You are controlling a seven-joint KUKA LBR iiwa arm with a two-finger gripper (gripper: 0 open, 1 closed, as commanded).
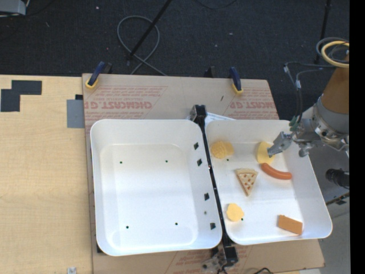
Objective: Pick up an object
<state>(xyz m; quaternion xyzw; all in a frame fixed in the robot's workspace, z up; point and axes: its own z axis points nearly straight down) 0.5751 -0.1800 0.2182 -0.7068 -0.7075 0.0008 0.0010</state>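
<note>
The right bin (319, 210) holds several toy foods. A round waffle-like biscuit (222, 149) lies at its back left, with a yellow wedge (263, 151) further right. A red-orange sausage (276, 172) lies just below the wedge, and a pizza slice (246, 181) sits mid-bin. A yellow round piece (234, 212) and an orange block (290, 224) lie near the front. My gripper (291, 146) hangs over the bin's back right part, open, with nothing between its fingers. One grey finger (278, 144) reaches close to the yellow wedge's right edge.
The left bin (102, 153) stands beside the right one, with a black divider strip (206, 176) where they meet. Both rest on a cardboard sheet (171, 99) held by two clamps at the back. Cables hang at the arm's right side.
</note>
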